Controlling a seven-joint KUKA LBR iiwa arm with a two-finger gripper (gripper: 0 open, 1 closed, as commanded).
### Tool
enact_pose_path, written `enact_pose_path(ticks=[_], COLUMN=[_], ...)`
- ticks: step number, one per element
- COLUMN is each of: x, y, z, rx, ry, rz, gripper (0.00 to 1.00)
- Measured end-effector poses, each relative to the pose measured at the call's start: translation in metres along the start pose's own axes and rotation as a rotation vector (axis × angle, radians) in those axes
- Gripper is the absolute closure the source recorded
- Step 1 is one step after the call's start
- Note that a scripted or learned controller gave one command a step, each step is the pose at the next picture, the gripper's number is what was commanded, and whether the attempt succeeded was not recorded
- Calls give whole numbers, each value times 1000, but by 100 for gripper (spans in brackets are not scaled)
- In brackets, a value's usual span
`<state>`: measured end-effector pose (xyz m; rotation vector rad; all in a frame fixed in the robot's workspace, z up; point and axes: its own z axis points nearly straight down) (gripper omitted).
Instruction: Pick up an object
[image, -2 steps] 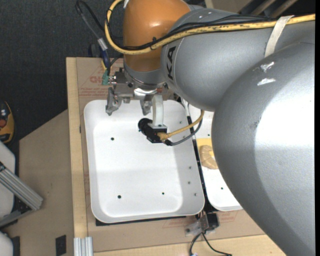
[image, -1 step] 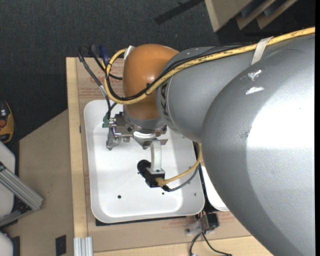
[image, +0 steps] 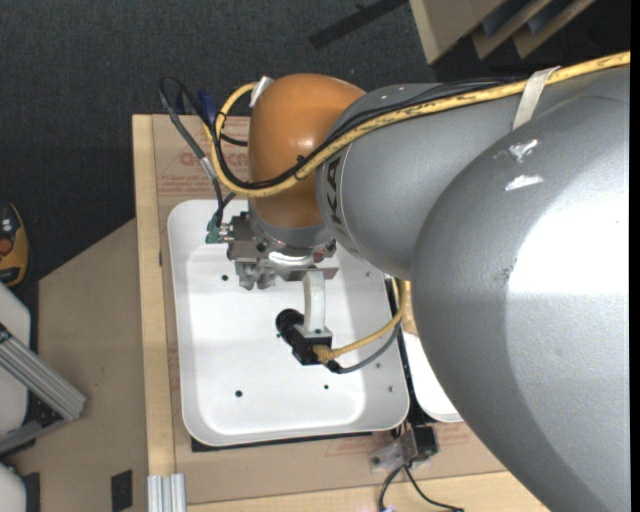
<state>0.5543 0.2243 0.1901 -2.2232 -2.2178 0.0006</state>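
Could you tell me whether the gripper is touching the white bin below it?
Cannot tell. In the camera view the gripper sits over the white bin, but the steep angle shows neither contact nor gap.

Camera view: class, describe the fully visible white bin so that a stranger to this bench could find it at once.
Start at the tan bench, then follow the big grey arm to its orange band. The white bin lies right beneath that band, its floor almost wholly in sight; its neighbour is just a white sliver under the arm.
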Motion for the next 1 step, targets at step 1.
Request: enact_pose_path(ticks=[1], x=[1], y=[43], z=[-140], rx=[-17], ry=[4], rz=[-4], gripper=[100])
